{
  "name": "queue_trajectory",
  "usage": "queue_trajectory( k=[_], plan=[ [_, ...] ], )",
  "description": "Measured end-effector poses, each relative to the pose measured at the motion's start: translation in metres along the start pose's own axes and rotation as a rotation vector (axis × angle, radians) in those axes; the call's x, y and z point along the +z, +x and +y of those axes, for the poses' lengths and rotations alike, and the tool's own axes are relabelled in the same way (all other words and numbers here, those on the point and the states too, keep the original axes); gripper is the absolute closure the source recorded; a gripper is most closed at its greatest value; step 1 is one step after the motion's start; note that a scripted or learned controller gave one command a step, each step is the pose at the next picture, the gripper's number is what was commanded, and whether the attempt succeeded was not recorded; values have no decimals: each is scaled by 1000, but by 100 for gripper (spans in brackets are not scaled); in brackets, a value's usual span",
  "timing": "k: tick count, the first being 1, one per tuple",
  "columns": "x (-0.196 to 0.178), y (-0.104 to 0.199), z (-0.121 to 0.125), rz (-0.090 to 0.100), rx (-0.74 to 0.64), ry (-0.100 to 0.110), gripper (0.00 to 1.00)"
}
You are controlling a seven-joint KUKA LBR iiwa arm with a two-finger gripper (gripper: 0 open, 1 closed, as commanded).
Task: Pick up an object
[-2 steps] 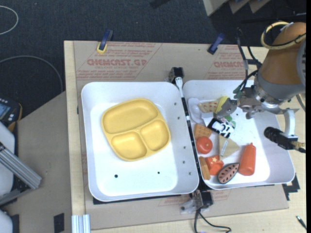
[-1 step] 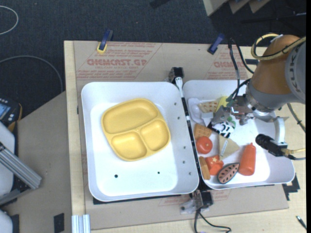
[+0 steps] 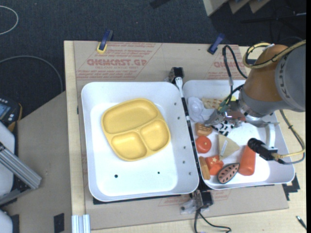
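Now, scanning from the left: the yellow divided plate [image 3: 135,129] sits alone in the left bin [image 3: 92,144], well apart from the action; over in the right bin [image 3: 279,176] lies the pile of toy food, with the red tomato [image 3: 203,143] and a black-and-white spotted piece [image 3: 224,127]. The gripper [image 3: 227,114] hangs just above that spotted piece, the tomato down and to its left; whether the fingers are spread or closed, I cannot tell; nothing is visibly held.

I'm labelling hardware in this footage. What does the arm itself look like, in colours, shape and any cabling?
The thick rounded grey arm carries a broad orange band above the wrist. Black and yellow cables loop along it toward the small dark metallic gripper at its tip.
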State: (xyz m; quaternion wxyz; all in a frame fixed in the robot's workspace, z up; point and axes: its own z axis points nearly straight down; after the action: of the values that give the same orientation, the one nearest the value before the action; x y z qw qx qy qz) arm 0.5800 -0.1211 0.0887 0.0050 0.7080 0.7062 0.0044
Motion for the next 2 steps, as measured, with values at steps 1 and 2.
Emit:
queue_trajectory(
  k=[1,2],
  plan=[
    [-9,0,-2,-1,-1,5,100],
    [-65,0,-10,-1,-2,8,100]
  ],
)
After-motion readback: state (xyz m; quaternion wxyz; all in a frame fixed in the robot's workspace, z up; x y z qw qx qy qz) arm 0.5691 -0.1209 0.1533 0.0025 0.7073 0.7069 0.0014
